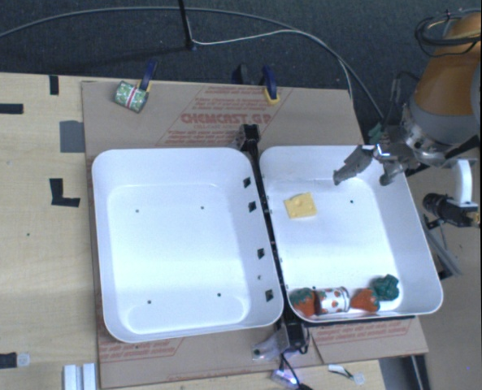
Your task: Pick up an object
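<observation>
Right bin (403, 242): cheese (300, 206) left of gripper (367, 169) (apart).

Gripper (369, 169) spread open, holding nothing, over right bin (403, 234) at two o'clock. Yellow block (300, 206) lies toward ten o'clock. Small items (346, 297) cluster along six o'clock wall.

Two white bins (175, 165) sit on a tan desk (29, 242) with black tape marks. A yellow cheese block (300, 206), a red-and-white spotted can (332, 301), an orange-and-green carrot (365, 301), a teal lump (385, 286). Grey arm (444, 96), orange band.
</observation>
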Robot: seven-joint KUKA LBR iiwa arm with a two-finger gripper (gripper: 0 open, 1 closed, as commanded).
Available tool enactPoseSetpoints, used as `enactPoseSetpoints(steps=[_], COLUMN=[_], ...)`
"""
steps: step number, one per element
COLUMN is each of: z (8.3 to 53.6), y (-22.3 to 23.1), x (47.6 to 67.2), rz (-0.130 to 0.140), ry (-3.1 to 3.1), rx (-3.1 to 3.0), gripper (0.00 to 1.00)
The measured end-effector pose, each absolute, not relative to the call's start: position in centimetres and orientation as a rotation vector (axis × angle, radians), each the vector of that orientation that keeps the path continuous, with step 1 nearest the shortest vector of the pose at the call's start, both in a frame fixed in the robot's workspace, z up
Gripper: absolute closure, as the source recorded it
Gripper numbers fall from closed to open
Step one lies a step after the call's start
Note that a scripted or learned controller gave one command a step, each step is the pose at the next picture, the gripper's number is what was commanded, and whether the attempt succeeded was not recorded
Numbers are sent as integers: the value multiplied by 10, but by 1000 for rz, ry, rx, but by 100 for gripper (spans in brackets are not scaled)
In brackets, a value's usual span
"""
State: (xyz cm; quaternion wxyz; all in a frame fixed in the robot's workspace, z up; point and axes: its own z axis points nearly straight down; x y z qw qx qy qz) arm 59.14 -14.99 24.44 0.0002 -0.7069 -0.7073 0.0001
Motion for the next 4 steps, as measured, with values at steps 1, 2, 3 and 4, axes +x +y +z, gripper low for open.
enactPoseSetpoints(steps=[1, 2, 3, 4], z=[114, 84, 96, 97], y=[-105, -98, -98, -96], x=[621, 618, 607, 607], rz=[10, 1, 0, 1], ry=[-2217, -2222, -2221, -2221], rx=[-2212, -2221, -2222, -2221], gripper=[0, 0, 0, 0])
